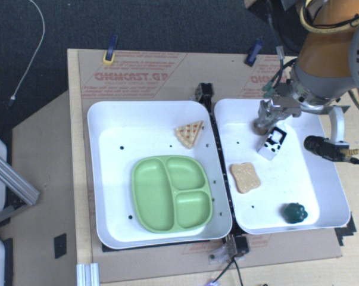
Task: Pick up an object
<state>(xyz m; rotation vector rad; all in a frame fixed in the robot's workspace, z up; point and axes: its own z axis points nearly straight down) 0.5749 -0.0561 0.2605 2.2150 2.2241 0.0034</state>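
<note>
You see the arm (pixel 328 40) reaching from the right over the right bin's (pixel 322 219) far end, gripper (pixel 265 123) low, grip unreadable.

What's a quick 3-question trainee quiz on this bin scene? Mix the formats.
1. True or false: the green divided plate lies in the same bin as the waffle wedge.
2. Which item lies nearest the claw?
A. bread slice
B. black-and-white block
C. dark green object
3. Fill in: the bread slice lies in the ____ bin as the camera sees it.

Key
1. True; both lie in the left bin.
2. B; the block sits just below the claw, in the picture.
3. right
</note>
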